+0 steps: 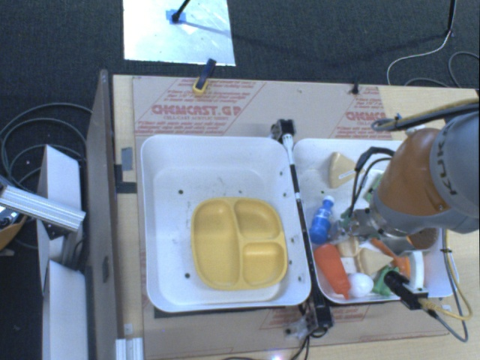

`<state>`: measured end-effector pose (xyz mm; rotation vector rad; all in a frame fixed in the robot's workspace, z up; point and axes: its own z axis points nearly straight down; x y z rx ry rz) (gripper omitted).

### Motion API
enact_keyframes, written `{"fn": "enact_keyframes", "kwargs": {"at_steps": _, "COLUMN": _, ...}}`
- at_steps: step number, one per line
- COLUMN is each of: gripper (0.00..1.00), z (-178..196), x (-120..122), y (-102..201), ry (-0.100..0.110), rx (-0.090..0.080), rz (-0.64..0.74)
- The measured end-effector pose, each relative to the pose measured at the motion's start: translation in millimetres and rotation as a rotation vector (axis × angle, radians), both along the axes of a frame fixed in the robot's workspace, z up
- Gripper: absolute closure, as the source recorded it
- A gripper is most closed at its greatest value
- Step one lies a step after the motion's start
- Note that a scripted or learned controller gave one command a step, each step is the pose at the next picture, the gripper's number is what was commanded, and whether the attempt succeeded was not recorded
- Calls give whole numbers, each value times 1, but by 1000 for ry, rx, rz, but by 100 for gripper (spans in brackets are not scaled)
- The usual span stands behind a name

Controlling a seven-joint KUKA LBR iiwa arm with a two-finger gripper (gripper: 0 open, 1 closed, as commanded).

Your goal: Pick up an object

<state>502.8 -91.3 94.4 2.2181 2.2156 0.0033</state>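
Orange arm (420, 182) above cluttered right bin (315, 152)

**Lighting and image quality**

We record even, fairly bright overhead light across the worktop (247, 100). The left bin (169, 171) reads near-white with little surface detail; soft shadow gathers along its inner walls. A pale sheet (178, 19) on the dark floor glares. The arm (431, 178) looks slightly soft. The whole frame is grainy and low in sharpness.
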Motion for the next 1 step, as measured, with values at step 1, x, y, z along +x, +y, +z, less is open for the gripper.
{"fn": "enact_keyframes", "kwargs": {"at_steps": 1, "gripper": 100, "z": 95, "x": 43, "y": 79, "ry": -7, "rx": 5, "rz": 13}}
